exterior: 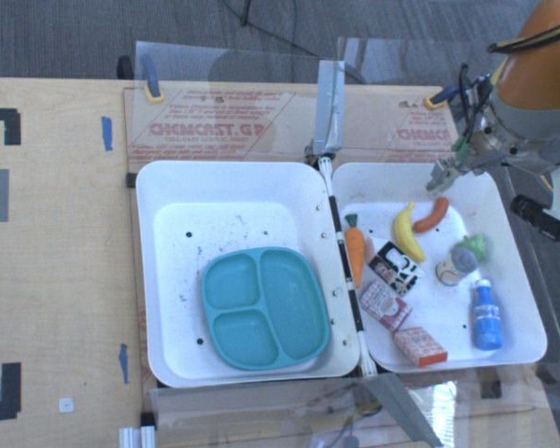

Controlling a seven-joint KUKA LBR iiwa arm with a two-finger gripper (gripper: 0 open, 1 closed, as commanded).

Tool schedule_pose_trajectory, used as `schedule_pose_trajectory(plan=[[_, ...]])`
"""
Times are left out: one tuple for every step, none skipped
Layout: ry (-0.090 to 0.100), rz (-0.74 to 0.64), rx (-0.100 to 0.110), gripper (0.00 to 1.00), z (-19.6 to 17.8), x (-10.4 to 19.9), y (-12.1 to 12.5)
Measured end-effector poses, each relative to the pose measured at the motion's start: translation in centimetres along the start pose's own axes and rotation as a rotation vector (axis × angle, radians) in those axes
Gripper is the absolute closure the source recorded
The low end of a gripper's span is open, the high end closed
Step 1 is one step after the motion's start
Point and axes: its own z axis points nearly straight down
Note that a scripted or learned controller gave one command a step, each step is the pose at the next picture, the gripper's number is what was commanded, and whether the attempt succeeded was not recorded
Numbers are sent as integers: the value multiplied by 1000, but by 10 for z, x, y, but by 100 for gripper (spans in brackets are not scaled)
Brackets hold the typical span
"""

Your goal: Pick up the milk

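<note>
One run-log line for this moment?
gripper: above right bin back edge | milk: lying in bin, untouched | held: nothing seen

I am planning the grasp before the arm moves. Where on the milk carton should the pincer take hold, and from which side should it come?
The milk carton lies flat and tilted in the right bin, beside a black-and-white box and the carrot. Probably best to come from straight above and close across its narrow width at mid-body, where the sides look freest.
</note>
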Motion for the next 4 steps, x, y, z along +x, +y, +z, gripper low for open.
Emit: schedule_pose_trajectory(plan=[[3,-41,3,100,-5,68,17],[3,-42,3,0,-5,68,17],[2,67,3,0,23,44,-76],[-4,-16,-11,0,122,69,-100]])
